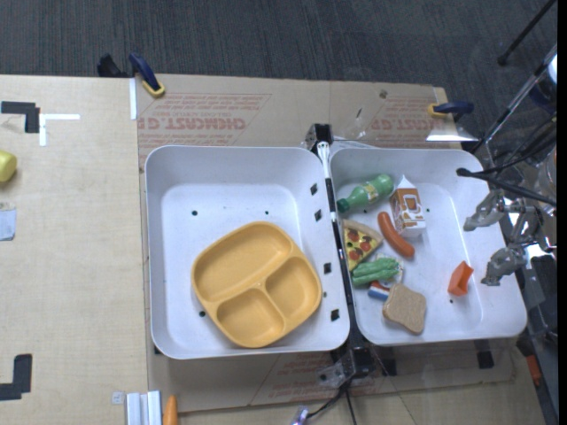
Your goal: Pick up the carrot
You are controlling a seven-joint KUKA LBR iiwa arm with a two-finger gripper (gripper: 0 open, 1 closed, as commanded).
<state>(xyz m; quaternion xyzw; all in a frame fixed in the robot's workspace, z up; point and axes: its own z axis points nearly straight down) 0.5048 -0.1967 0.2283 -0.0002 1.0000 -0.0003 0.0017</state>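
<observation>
- The carrot [460, 278], a short orange wedge, lies on the floor of the right bin [443, 162], near that bin's right wall and well apart from the other food.
- The gripper [493, 239] hangs over the right bin's right edge, its two metal fingers [483, 212] pointing left, one toward the top of the view and one lower.
- The fingers stand spread wide with nothing between them; the lower fingertip is just beside the carrot, to its right, and whether it touches cannot be told.
- Along the right bin's left side sit a green bottle [364, 193], a pizza slice [358, 244] and a leafy green vegetable [375, 270], running from the far end toward the near end.
- A small orange-and-white carton [408, 209] stands just right of the bottle, with a red sausage [395, 235] lying slantwise beside it.
- A slice of bread [405, 308] lies at the near end, with a small blue and red piece [379, 290] touching its left corner.
- The left bin [177, 175] holds a yellow divided plate [256, 282] with three compartments, resting toward the near right of that bin.
- Both bins rest on a cardboard sheet [221, 113] held to the bench by blue clamps [147, 73].
- A yellow object [6, 166] sits at the bench's left edge.
</observation>
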